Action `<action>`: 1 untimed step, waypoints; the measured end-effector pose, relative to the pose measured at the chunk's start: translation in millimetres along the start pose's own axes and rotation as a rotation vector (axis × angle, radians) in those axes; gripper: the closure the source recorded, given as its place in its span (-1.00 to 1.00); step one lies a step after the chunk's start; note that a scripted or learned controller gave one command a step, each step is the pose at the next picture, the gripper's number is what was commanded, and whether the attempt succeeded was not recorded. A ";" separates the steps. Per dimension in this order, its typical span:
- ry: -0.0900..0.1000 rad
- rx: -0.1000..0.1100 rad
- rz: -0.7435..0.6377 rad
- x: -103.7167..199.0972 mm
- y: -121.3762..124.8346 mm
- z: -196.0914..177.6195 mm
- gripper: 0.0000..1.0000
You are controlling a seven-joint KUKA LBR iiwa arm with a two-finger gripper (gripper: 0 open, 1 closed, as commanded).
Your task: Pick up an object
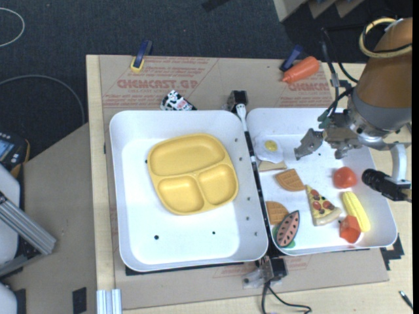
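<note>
While the hand (pixel 325 144) hovers spread wide and holding nothing above the right bin (pixel 386 237), the tomato (pixel 344 176) lies just right of it, pizza slice (pixel 321 205) below.

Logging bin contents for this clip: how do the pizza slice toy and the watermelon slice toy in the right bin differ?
The triangular pizza slice toy is tan with red dots; the watermelon slice toy is a red half-round with a green rind and dark seeds. The pizza lies mid-bin beside the yellow corn toy; the watermelon sits at the near-left corner, by the bin wall. Both are flat toy foods lying apart from the pincer.
</note>
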State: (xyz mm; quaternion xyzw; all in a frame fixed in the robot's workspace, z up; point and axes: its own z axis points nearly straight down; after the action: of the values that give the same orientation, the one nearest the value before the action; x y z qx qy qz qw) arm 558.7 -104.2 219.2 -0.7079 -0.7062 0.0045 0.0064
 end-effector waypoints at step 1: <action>-0.001 -0.014 -0.003 0.2 2.6 -7.1 -1.00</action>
State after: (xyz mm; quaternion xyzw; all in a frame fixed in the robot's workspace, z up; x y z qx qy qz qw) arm 561.4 -104.0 226.2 -0.7070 -0.7072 0.0001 0.0010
